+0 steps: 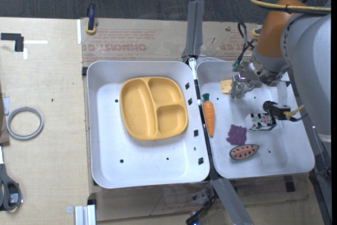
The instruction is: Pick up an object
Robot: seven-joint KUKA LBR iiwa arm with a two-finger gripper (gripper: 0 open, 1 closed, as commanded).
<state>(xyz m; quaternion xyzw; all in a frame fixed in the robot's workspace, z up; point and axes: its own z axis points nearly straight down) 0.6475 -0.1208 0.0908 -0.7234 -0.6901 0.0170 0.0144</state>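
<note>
My gripper (238, 90) hangs low over the back left part of the right bin (295, 160). A small pale yellow wedge (226, 86) lies just to its left, close to it or touching it. An orange carrot with a green top (209, 116) lies along the bin's left wall. Nearer the front are a purple bunch of grapes (236, 135) and a watermelon slice (244, 152). I see nothing held in the gripper.
The left bin (105, 166) holds a yellow divided plate (154, 107). A grey divider post (194, 34) stands behind the gap between the bins. On the bench at the left lie a roll of tape (23, 123) and scissors (9, 193).
</note>
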